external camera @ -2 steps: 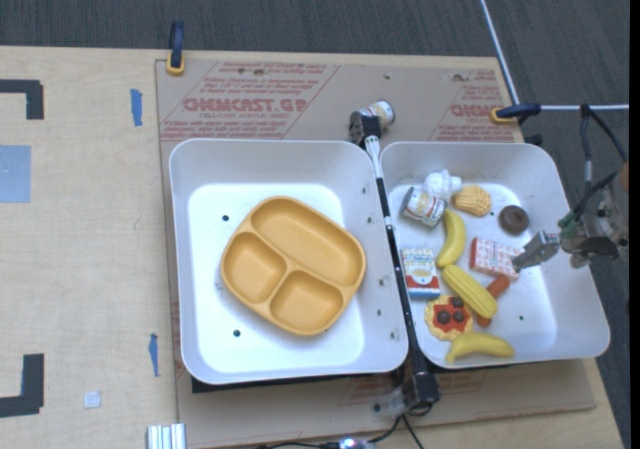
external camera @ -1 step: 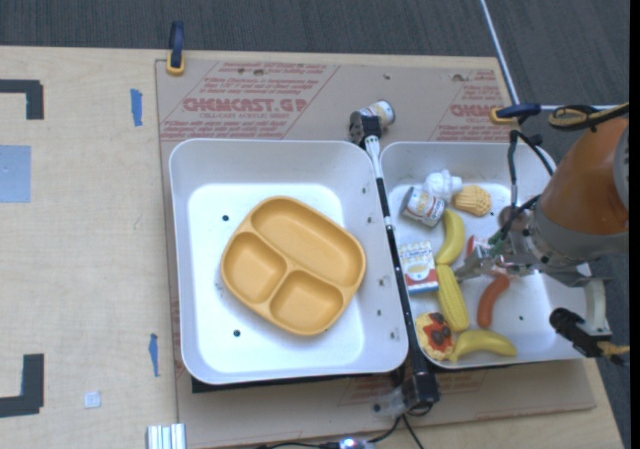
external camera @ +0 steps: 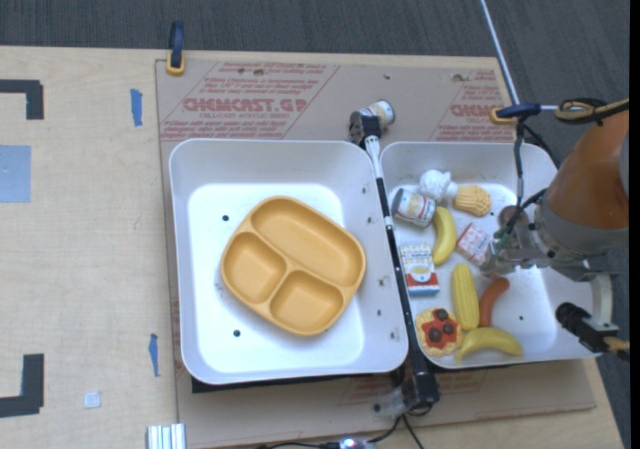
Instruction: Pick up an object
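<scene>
End effector (external camera: 508,249), grip state unclear, just above the carrot (external camera: 489,300) in the right bin (external camera: 545,342).

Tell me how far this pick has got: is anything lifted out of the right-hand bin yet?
Done: the grey arm with the orange band has reached over the right white bin, its gripper low beside a small pink-and-white packet. In hand: nothing visibly. Whether the gripper has closed on anything is unclear. Left: grasp and lift. The yellow bananas, corn cob and orange divided plate all lie in their bins.
</scene>
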`<action>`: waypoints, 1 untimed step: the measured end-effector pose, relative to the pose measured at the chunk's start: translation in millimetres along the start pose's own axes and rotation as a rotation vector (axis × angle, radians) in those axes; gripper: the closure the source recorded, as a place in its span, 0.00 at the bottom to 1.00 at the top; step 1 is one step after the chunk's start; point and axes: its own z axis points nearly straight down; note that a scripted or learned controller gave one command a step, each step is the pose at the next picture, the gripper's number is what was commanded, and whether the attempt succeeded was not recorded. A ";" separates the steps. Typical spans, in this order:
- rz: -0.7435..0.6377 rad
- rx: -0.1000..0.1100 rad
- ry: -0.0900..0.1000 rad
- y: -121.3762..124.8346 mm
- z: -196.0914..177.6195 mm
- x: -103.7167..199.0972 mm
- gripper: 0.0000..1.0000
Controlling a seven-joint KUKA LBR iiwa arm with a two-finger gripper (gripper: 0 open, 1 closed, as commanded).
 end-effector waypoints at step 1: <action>-0.001 0.003 0.001 -0.9 1.5 0.6 0.00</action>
